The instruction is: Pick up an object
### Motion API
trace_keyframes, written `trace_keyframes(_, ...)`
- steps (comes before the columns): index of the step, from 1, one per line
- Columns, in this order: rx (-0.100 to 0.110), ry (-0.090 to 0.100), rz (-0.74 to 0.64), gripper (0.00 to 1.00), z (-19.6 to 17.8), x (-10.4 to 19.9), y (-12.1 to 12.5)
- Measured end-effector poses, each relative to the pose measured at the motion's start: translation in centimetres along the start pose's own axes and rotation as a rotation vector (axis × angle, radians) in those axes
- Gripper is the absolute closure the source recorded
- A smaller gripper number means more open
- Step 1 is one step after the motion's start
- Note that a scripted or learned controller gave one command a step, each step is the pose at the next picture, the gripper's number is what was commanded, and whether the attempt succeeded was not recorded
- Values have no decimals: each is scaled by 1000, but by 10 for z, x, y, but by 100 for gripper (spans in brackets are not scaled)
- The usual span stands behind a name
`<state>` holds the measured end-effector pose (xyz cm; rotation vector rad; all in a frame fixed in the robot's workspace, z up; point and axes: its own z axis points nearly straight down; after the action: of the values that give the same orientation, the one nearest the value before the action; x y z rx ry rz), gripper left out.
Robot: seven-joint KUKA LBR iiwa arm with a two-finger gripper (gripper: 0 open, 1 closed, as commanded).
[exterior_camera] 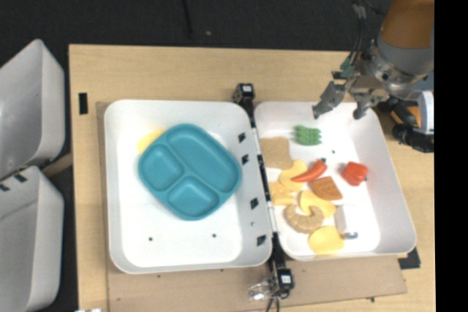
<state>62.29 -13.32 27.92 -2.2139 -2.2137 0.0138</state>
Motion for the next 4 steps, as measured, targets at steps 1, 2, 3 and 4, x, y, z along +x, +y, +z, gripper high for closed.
trace_keyframes(1, -10, -1, -2, 0, -6, 0, 1)
trace_keyframes(2, -6, -3, 0, 0, 47, -11, 1)
trace_keyframes(3, -4, -2, 1, 0, 114, -14, -2)
trace_keyframes(4, -6, -2, 2, 0, 174, -17, 8)
